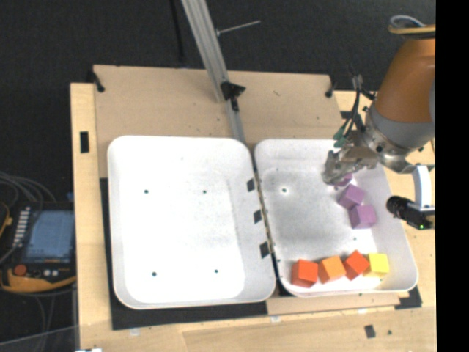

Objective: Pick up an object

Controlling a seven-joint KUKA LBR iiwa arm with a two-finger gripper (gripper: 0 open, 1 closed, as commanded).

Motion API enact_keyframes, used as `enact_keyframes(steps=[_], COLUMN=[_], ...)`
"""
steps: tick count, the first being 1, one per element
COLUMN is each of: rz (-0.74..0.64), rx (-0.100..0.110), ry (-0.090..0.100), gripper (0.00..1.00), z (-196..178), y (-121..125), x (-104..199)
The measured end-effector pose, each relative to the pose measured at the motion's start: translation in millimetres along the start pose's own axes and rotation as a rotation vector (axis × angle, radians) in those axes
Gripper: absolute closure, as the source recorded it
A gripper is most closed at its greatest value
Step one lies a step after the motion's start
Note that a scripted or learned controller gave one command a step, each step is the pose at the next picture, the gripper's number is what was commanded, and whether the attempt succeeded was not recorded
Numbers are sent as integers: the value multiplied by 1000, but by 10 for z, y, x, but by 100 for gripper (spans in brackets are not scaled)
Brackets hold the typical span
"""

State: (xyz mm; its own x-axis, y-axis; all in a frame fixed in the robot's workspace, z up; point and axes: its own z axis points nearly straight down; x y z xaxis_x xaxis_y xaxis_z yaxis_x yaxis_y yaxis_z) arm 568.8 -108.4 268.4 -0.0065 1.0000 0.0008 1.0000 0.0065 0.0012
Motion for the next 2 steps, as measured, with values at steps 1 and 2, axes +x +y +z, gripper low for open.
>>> enact_keyframes(steps=[1, 2], rz=[0, -1], rx=[-2, -1], ry=[-1, -1], gripper=[100, 100], z=[-26, -43], y=[64, 81], x=[456, 1014])
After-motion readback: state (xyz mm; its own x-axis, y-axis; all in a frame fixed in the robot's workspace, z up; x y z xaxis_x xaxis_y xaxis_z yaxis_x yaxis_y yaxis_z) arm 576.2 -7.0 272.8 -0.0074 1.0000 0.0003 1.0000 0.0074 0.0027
